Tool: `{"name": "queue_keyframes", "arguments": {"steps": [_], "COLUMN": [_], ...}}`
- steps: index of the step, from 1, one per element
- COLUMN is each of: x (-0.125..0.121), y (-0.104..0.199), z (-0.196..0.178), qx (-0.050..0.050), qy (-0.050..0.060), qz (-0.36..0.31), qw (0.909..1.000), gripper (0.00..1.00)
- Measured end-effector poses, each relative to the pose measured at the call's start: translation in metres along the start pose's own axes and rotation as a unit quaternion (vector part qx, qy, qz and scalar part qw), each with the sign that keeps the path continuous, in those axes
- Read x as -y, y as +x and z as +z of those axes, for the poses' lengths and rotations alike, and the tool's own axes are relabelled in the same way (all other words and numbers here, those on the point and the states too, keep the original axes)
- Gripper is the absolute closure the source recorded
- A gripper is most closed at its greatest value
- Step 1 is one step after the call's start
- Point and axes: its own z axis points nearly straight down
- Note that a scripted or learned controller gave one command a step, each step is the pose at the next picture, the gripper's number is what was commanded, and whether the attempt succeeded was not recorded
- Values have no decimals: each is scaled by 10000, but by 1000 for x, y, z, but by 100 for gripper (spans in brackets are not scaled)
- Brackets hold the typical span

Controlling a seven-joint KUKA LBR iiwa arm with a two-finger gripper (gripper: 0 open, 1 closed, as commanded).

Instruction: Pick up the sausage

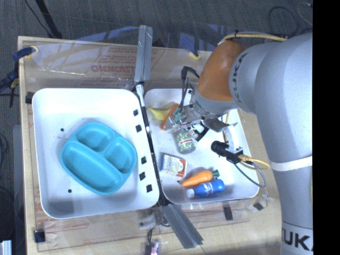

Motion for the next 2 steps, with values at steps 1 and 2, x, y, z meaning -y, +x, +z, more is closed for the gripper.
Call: {"name": "queue_keyframes", "arguments": {"steps": [1, 2], "x": [38, 47], "y": [13, 33], "z": [-17, 29], "qx": [2, 80], "qy": [-12, -36], "qz": [-1253, -2646], "qw": [9921, 9643], "gripper": [100, 100]}}
